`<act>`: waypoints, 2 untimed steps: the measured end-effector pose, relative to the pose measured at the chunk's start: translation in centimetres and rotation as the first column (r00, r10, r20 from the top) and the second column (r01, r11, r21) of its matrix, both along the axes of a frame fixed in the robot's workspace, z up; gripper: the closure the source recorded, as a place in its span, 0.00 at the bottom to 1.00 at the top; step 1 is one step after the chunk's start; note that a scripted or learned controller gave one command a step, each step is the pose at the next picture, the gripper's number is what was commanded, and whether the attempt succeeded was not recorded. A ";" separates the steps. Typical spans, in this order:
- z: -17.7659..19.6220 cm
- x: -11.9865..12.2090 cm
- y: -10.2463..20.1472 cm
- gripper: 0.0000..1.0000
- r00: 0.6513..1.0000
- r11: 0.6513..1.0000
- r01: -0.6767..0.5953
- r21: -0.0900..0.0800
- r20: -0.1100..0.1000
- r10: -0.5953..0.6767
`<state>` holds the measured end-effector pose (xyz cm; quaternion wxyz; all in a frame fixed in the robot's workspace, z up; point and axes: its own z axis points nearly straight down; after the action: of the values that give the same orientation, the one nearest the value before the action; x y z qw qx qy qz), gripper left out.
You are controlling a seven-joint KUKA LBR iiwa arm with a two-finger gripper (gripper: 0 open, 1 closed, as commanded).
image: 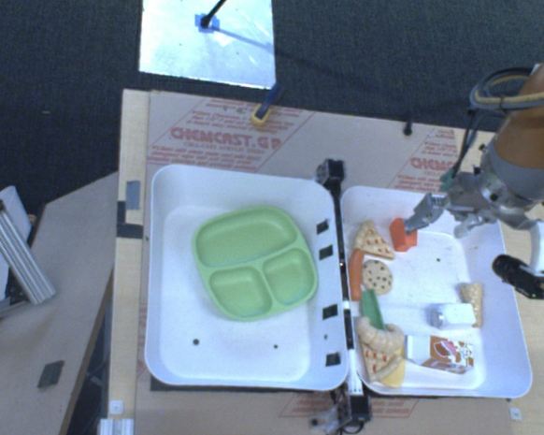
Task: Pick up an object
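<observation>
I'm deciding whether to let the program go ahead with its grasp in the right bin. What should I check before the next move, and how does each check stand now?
1. hand over the right bin: ok.
2. Target nearby: orange block just beneath it: ok.
3. Block already gripped: cannot tell.
4. Room around the block: pizza slice lies close on its left: not ok.
5. Green tray in the left bin, out of the way: ok.
</observation>
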<state>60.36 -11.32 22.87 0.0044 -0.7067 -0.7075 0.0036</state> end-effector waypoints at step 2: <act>-5.4 0.7 0.5 0.00 1.000 1.000 -0.002 -0.001 0.009 0.002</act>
<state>61.03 -10.82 17.51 0.0010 -0.7062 -0.7081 0.0006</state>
